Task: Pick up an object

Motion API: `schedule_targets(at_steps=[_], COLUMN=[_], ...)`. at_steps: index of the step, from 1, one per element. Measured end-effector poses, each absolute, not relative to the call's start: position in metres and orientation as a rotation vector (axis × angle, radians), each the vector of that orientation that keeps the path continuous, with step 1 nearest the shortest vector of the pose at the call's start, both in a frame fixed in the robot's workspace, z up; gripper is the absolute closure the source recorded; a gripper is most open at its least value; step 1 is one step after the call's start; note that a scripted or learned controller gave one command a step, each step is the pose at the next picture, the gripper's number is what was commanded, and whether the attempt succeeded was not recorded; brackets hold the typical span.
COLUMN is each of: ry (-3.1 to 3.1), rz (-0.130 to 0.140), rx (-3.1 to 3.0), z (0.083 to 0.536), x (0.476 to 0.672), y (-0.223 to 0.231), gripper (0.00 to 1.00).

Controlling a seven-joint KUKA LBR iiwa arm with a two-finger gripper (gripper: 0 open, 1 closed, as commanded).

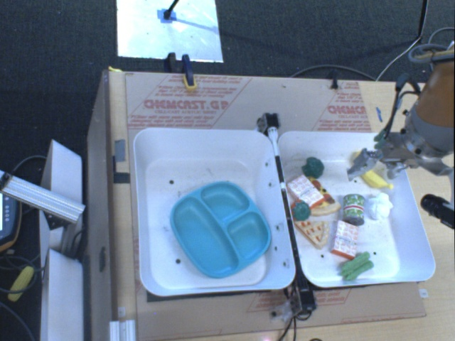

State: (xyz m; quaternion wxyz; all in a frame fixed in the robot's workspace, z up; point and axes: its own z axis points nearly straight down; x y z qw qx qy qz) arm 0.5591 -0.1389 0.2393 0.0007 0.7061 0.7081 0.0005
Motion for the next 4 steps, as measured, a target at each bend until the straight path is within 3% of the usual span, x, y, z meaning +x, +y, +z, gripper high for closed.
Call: schedule_targets(at_steps=[1, 2, 3, 4], ry=[2.22, 2.223, 2.224, 2.226], rz=[-0.001, 0.013, 0.003, 0.004], rx=[2.219, 2.212, 2.214, 2.209], z=[0.116, 0.09, 0.087, 0.098], x=[0.551, 0.606, 0.664, 0.665], y=[-0.096, -0.1, -0.119, -0.119], gripper=[0.0, 0.0, 0.0, 1.0])
